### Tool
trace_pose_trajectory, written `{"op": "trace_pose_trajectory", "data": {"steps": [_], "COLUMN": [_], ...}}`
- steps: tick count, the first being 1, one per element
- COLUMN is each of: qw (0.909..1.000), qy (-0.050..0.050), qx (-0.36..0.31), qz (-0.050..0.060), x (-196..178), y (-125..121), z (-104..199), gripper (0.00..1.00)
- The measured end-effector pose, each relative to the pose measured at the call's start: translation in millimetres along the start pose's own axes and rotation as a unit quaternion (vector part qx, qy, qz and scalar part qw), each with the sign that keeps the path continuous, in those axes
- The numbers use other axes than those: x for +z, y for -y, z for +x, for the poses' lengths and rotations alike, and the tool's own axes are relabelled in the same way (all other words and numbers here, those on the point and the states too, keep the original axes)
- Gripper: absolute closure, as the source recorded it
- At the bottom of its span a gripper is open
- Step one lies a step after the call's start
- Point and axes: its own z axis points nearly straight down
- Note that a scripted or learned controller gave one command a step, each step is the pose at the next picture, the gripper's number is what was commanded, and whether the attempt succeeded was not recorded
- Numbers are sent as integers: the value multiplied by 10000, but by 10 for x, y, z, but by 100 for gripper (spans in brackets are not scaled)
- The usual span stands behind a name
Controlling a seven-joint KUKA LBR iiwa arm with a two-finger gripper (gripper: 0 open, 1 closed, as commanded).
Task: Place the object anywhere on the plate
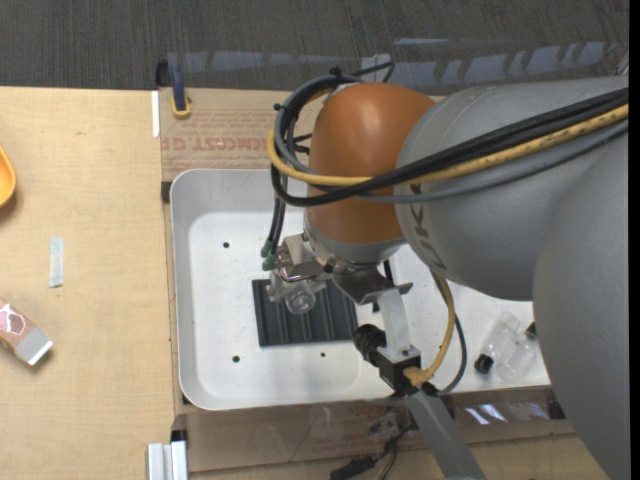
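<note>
Hand (295,286) hovers right over the dark ribbed plate (300,318), and whether it is apart, together or clamped on anything cannot be told, since the wrist hides it from above. What the task's object is stays uncertain: a small clear glassy piece (298,300) shows just under the hand, over the plate's 12 o'clock edge, and whether it rests on the plate or hangs from the hand cannot be told. If that is the object, it looks light, rigid and smooth, so likely slippery and prone to roll; a grip across its narrow middle would seem safest. Outward from there, the plate lies near the middle of the white bin (200,268). At about 3 o'clock from the plate, a clear bottle-like item with a dark cap (505,350) lies beyond the arm (480,208).
</note>
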Motion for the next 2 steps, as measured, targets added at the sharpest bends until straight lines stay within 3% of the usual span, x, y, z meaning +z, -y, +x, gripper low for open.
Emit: {"op": "trace_pose_trajectory", "data": {"steps": [1,2], "qw": [10000,10000], "qy": [0,13], "qx": [-2,-4], "qz": [0,8], "x": [-1,-81], "y": [0,-6], "z": [0,-13], "gripper": [0,100]}}
